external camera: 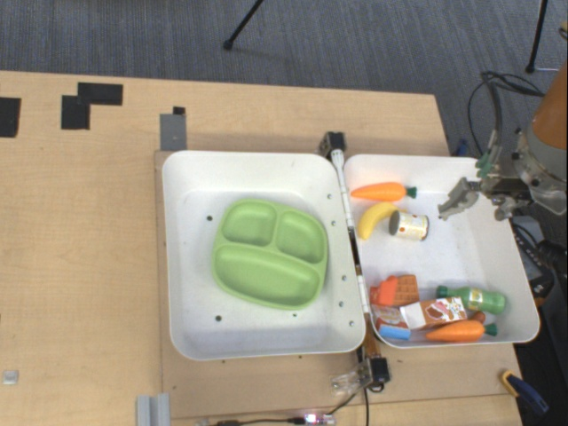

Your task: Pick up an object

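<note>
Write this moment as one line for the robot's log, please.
stage: reaching | hand: over right bin, holding nothing | nearest: can, banana, carrot | left bin: green plate

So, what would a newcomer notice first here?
Probably the green divided plate, alone in the left bin. Next, the toy food in the right bin: a carrot, banana and small can at the far end. The hand hovers right of them.

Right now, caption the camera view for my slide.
Pincer poised over right bin near can, banana, carrot; green plate in left bin.
</note>
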